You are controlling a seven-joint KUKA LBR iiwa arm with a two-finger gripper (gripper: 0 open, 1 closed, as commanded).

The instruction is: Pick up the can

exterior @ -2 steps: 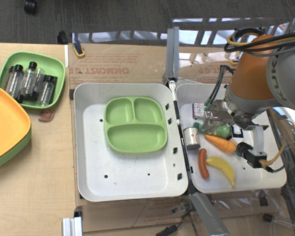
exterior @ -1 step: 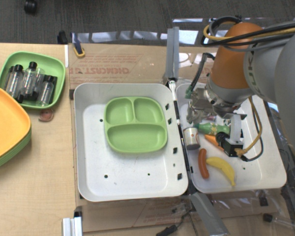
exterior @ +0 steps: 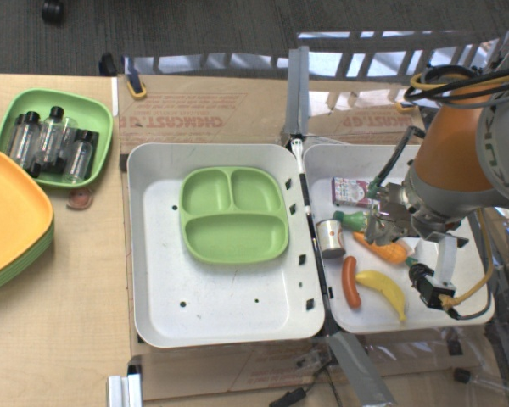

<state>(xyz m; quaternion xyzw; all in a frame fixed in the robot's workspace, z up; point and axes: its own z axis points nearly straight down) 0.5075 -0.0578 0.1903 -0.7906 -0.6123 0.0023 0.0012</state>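
The can (exterior: 329, 237), a small silver cylinder, lies on its side at the left edge of the right bin (exterior: 467, 308), close to the divider between the bins. My gripper (exterior: 377, 221) hangs over the middle of that bin, a short way right of the can and not touching it. It sits just above an orange carrot (exterior: 385, 250) and next to a green item (exterior: 349, 220). Nothing can be seen held in it.
The right bin also holds a pink and white packet (exterior: 349, 191), a red sausage (exterior: 350, 281) and a banana (exterior: 387, 292). A green divided plate (exterior: 234, 214) lies in the left bin (exterior: 153, 312). On the bench at far left stand a green tray of bottles (exterior: 54, 138) and orange plates (exterior: 13, 219).
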